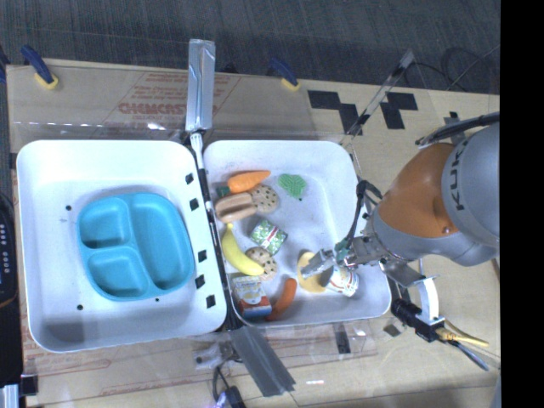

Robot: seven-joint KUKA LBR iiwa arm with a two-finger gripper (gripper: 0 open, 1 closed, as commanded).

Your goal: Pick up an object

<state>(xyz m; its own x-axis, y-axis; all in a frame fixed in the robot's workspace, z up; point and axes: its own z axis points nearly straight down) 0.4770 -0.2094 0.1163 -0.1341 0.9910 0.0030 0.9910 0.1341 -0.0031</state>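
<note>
While I reached in from the right, a blue divided tray (134,245) lay in the left bin (42,228). Toy food crowded the right bin (327,155): carrot (247,179), hot dog (235,203), banana (238,256). My gripper (327,264) hung low over a small yellow piece (311,282) by the near wall; I could not tell its state. That piece looked light, stiff and slick, best pinched across its middle, with little room beside the wall.

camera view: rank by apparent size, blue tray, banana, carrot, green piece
1. blue tray, by far the largest
2. banana
3. carrot, a little shorter than the banana, close enough that the order is unsure
4. green piece, smallest
</note>
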